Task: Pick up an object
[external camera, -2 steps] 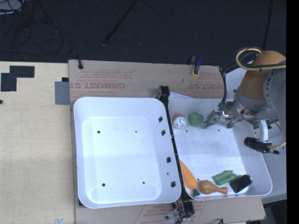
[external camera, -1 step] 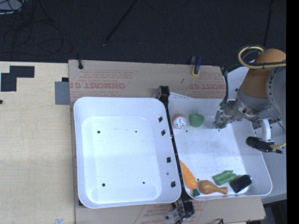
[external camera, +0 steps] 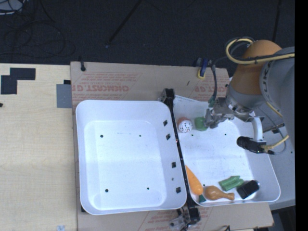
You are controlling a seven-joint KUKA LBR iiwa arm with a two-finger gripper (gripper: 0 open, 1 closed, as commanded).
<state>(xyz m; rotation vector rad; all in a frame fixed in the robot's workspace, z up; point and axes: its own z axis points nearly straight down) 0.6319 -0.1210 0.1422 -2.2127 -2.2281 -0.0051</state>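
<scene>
I count two shallow white bins: the left bin and the right bin. The right one holds six items. My gripper hangs beside one small green ball and one speckled white ball; its grip state I cannot tell. One orange carrot-shaped toy, one tan gourd-shaped toy, one green ridged piece and one black block lie along the near wall.

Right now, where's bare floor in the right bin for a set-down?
The right bin's middle is bare, between the spotted ball and green ball at the top-left and the bottom cluster. The bottom edge is crowded: orange carrot, tan gourd, green piece, black block. The hand hangs by the green ball.
</scene>
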